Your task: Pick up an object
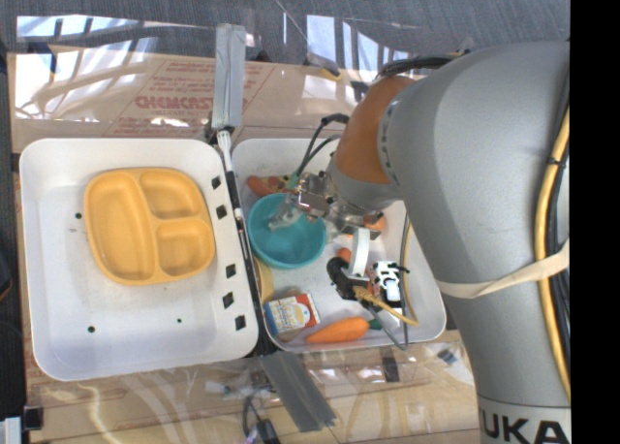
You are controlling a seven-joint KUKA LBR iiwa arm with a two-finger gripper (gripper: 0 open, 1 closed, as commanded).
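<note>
The arm reached in from the right, and the gripper (295, 204) hung over the right bin (281, 155), above the far rim of the teal bowl (287, 241). Whether the gripper stood wide or narrow could not be told from this angle; nothing could be seen held in it.

The likely target was the teal bowl, which sat upright near the middle of the right bin, close to the divider. A small printed carton (291, 314) lay just in front of the bowl, and a carrot (338, 332) lay beside the carton along the near wall. A small orange item (262, 183) lay just behind the bowl. The left bin (58, 340) held a yellow divided plate (148, 222).

Recommended procedure for the step in hand:

1. Align the gripper so that it straddled the bowl's wall, one side within and one without.
2. Descend vertically; a slanted approach would probably tip the bowl or push it toward the divider.
3. Close firmly before lifting, since a thin, smooth rim was judged likely to slip.
4. Lift straight up, clear of the carton and the small orange item.
</note>
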